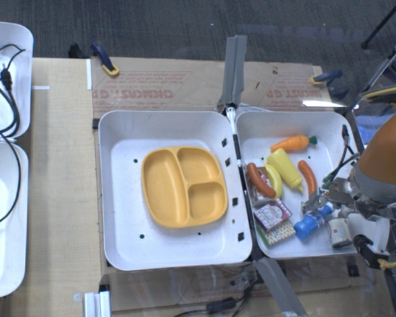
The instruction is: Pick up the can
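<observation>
A small white cylinder with a dark end, which looks like the can (340,232), lies on its side near the front right corner of the right bin (330,125). My gripper (317,202) hangs low over the bin, just above and left of it, right over a blue bottle (310,224). The arm's grey body and orange band (386,157) cover the bin's right wall. Nothing shows as held.
The right bin also holds a carrot (290,142), a yellow squeeze bottle (285,168), a banana (273,180), two sausages (261,180) (307,177) and a pink packet (272,214) on a woven pad. The left bin (119,197) holds a yellow divided plate (183,185).
</observation>
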